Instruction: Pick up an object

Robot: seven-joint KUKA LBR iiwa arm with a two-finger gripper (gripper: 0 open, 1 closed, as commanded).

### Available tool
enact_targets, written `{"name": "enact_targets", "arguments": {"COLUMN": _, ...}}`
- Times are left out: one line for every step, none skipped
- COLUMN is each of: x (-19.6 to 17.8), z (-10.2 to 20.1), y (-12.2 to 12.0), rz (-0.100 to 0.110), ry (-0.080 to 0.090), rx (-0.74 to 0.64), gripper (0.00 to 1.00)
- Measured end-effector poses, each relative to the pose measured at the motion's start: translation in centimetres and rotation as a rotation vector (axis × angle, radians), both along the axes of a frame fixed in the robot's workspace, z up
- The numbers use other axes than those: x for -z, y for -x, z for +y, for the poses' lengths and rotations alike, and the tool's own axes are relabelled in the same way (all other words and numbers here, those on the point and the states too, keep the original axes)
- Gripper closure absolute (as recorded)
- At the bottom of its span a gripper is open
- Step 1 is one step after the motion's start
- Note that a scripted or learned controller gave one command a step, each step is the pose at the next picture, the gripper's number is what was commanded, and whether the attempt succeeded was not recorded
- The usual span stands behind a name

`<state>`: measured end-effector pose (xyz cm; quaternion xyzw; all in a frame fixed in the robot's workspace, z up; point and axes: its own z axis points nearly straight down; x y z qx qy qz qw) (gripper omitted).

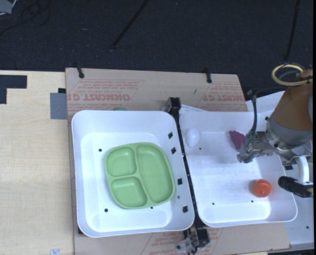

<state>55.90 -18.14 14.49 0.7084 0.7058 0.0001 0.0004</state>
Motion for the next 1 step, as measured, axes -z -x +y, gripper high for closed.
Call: {"name": "enact_targets", "arguments": {"x": -6.25, "z": 0.22, "y": 0.26, "rz": -0.002, "ry": 0.0, "rx": -0.005, "gripper": 1.0}}
